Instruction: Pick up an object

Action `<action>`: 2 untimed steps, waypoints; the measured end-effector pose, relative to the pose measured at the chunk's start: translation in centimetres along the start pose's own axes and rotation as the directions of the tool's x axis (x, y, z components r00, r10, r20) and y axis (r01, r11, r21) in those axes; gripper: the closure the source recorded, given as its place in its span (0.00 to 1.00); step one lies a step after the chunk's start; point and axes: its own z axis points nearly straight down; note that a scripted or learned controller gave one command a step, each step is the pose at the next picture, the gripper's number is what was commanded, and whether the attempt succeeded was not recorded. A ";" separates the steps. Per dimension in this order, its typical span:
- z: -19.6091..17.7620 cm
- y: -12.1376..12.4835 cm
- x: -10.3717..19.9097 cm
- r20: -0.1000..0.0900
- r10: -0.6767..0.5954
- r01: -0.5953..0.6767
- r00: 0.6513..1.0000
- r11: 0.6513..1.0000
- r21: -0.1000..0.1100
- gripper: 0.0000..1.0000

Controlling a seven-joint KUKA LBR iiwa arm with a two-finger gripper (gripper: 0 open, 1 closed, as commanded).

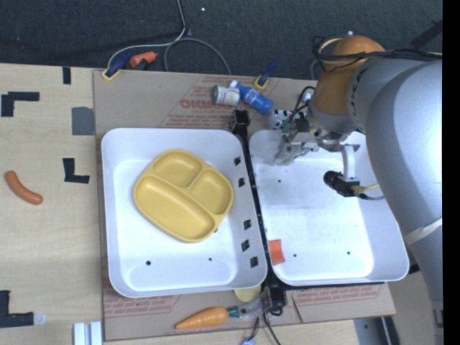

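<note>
Hand low over the right bin's far left corner; can't tell its state, nothing seen in it. Small orange block at the right bin's near left edge. Yellow divided plate in the middle of the left bin. Toy carrot on the desk's near edge, sausage at the left edge.

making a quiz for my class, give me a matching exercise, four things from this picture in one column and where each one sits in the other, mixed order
Things:
1. yellow divided plate
2. carrot
3. sausage
4. blue and white bottle

Places:
A. on the cardboard beyond the bins
B. on the wooden bench, far left
C. inside the left bin
D. on the cardboard in front of the bins

Pairs: 1-C, 2-D, 3-B, 4-A
</note>
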 end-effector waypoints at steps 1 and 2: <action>-9.5 -8.2 9.4 -0.008 -0.006 0.006 1.000 1.000 -0.001 1.00; -12.0 -13.3 7.9 -0.003 0.002 -0.002 1.000 1.000 0.004 1.00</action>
